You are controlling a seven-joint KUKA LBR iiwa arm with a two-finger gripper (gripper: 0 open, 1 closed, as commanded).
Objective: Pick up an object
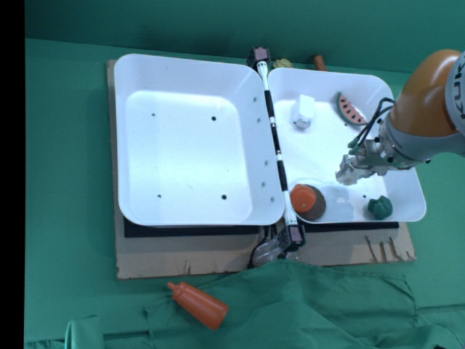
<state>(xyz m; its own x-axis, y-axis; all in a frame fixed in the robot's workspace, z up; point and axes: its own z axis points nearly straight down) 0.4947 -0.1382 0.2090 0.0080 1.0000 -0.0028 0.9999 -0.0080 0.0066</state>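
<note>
My gripper (350, 173) hangs over the right bin (407, 195), in its right half, with the grey arm and orange band reaching in from the right. An orange-topped brown object (307, 201) lies at the bin's front left corner, left of and below the gripper. A dark green lumpy object (378, 207) sits at the front right, just below the gripper. A white block (304, 110) rests near the back left, and a watermelon slice (351, 109) leans on the back right wall. Nothing shows between the fingers.
The left bin (138, 86) adjoins the right one along a black and white divider (275, 133). An orange bottle (197, 305) lies on green cloth in front of the bench. A small orange item (319, 62) sits behind the right bin.
</note>
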